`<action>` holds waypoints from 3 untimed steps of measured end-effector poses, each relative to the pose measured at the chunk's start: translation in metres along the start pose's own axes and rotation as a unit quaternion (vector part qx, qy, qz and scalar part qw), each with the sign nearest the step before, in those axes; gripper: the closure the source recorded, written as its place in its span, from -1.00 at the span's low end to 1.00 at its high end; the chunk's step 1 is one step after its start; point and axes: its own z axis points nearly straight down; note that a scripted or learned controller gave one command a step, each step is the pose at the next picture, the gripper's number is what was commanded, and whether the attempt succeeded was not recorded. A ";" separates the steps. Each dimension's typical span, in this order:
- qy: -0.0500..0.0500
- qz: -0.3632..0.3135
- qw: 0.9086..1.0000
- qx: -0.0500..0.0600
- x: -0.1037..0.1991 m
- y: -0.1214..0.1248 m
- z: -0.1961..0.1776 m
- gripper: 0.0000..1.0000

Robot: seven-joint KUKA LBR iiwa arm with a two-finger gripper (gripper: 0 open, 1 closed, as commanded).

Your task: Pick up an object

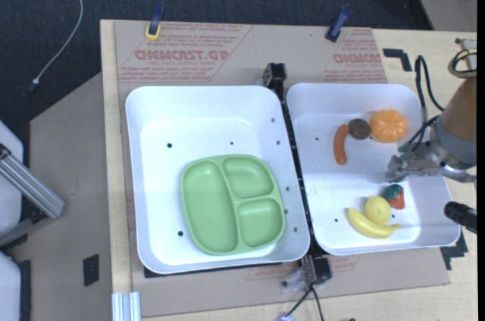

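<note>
The claw [399, 166], grip state unclear, hangs at twelve o'clock above the strawberry [395, 196]; the crowded lemon [377, 208] may deflect it.

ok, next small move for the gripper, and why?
Probably a short drop toward the strawberry: the gripper sits just above it in the right bin, nothing visibly between its fingers. The lemon and banana crowd in, so go straight down.

- The arm [464, 123] enters from the right edge, its orange band uppermost, grey wrist below.
- The gripper [399, 168] points left and downward, low over the right bin.
</note>
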 end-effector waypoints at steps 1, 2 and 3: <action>-0.001 -0.001 1.000 -0.003 0.005 0.001 -0.062 1.00; -0.002 -0.001 1.000 -0.003 0.000 0.003 -0.106 1.00; -0.002 -0.002 1.000 -0.004 0.000 0.004 -0.171 1.00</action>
